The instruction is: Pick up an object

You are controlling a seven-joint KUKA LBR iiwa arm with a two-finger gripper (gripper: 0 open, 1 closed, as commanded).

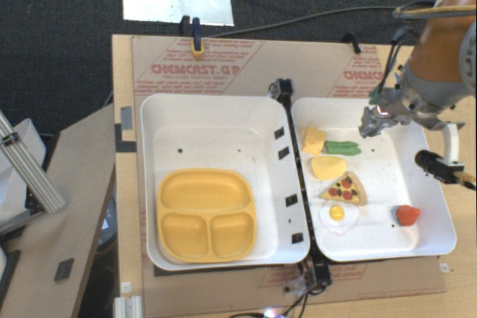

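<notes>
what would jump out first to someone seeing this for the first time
The big yellow divided tray in the left bin stands out most. Next, a cluster of toy food in the right bin: cheese wedge, green piece, pizza slice, fried egg, and a red piece apart. The gripper hovers above the green piece.

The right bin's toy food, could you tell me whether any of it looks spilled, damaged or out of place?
Nothing stands out. The pizza slice, fried egg, green piece and two yellow pieces lie flat in the right bin, the red piece apart near its right side.
</notes>
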